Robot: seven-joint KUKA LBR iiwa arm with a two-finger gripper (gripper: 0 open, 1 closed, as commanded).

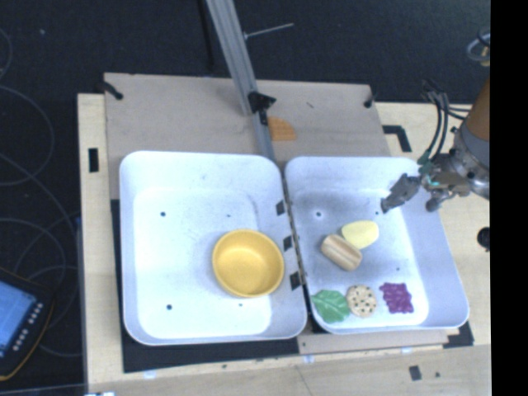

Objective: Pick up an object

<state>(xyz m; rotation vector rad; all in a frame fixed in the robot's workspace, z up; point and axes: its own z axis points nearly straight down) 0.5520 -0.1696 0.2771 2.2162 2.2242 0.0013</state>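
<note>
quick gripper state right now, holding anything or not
gripper: over the upper right of the right bin, nothing seen between its fingers; open or shut cannot be told.

Readable text: we find none anywhere on the bench or bins.
Labels, brands, numbers: we can make out none.
Lit screen (15, 313) at lower left: too blurred for us to read.

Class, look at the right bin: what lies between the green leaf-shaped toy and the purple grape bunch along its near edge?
In the camera view, a round chocolate-chip cookie sits between the green leaf toy and the purple grape bunch.
</note>
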